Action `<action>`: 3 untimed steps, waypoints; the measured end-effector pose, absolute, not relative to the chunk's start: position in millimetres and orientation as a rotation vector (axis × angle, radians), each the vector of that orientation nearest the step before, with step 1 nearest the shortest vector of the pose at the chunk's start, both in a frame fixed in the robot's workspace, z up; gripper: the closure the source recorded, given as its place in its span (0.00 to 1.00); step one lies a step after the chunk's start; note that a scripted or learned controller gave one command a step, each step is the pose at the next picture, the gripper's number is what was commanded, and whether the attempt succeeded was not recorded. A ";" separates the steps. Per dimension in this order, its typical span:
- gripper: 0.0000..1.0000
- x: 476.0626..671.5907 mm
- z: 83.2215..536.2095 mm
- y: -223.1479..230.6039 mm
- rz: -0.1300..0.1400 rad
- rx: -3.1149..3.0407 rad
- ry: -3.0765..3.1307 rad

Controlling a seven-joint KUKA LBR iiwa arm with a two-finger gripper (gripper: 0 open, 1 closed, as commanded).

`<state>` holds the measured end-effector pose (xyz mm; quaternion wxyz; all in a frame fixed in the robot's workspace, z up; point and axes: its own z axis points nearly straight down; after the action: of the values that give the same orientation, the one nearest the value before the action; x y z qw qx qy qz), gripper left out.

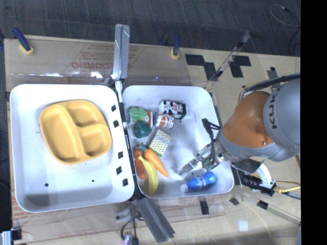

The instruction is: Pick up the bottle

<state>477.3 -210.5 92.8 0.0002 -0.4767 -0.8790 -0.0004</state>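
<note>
The bottle point(201, 181) is blue with a white cap at its left end. It lies on its side in the near right corner of the right bin point(196, 98). My gripper point(195, 164) reaches in from the right and hovers low just behind the bottle, slightly to its left. Nothing shows between the gripper's tips, and the bottle rests on the bin floor, close to the gripper but apart from it.
The right bin's left half holds a banana point(149, 176), a carrot point(154, 160), a checkered packet point(160, 142), a red can point(163, 121), green toys point(139, 115) and a black-and-white box point(172, 107). A yellow divided plate point(75, 130) sits in the left bin point(25, 188).
</note>
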 end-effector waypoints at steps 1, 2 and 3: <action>0.00 477.5 92.9 -210.5 -0.001 -1.531 -2.744; 0.00 476.5 91.1 -171.9 -0.001 -1.321 -2.845; 0.00 477.1 124.1 -210.4 0.000 -1.309 -2.856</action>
<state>477.1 -210.4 124.1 0.0001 -0.4167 -0.9091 -0.0001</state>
